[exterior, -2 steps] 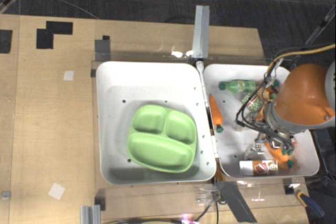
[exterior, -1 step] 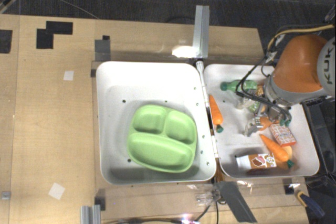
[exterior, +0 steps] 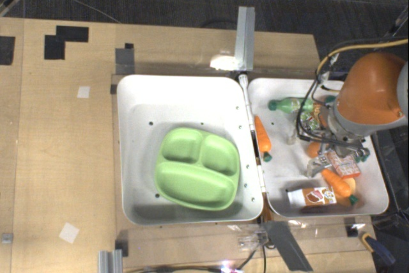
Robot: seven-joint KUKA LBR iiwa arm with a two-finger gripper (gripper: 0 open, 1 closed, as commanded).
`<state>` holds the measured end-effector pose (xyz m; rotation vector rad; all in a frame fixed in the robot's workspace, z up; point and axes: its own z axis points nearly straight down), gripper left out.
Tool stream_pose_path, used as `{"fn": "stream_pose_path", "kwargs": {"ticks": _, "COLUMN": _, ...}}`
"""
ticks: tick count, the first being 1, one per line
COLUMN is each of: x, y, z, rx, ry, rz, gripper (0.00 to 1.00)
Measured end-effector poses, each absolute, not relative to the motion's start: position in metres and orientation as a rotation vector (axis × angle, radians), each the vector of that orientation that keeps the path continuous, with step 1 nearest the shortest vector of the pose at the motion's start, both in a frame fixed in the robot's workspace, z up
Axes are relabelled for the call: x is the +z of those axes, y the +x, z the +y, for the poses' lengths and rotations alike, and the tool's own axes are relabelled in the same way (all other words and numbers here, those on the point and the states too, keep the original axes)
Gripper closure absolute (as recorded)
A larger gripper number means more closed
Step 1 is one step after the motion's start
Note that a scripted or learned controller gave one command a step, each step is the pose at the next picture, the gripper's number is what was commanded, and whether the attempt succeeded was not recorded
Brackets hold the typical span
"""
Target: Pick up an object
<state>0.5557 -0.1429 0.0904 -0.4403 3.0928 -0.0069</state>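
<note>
You have the arm [exterior: 374,89] low over the right bin [exterior: 281,201], and the gripper [exterior: 332,160] sits among the clutter near the bin's right side. Whether it is closed on something I cannot tell, because the wrist covers it from above. Around it lie an orange piece [exterior: 339,183] just below, a small carton [exterior: 312,196] near the front wall, a carrot [exterior: 262,136] along the left wall, and a green bottle [exterior: 291,104] at the back. The left bin [exterior: 134,137] holds a green tray [exterior: 198,167]. To do this step well, I think you should aim at one object only, keep away from the wall, and lift slowly, so a weak grip does not drop it.
</note>
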Motion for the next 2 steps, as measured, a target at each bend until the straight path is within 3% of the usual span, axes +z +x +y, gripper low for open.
{"fn": "stream_pose_path", "kwargs": {"ticks": 1, "x": 0.090, "y": 0.577, "z": -0.108, "rx": -0.004, "ry": -0.398, "rz": 3.100, "gripper": 0.00}}
{"fn": "stream_pose_path", "kwargs": {"ticks": 2, "x": 0.105, "y": 0.582, "z": -0.107, "rx": -0.008, "ry": -0.400, "rz": 3.081, "gripper": 1.00}}
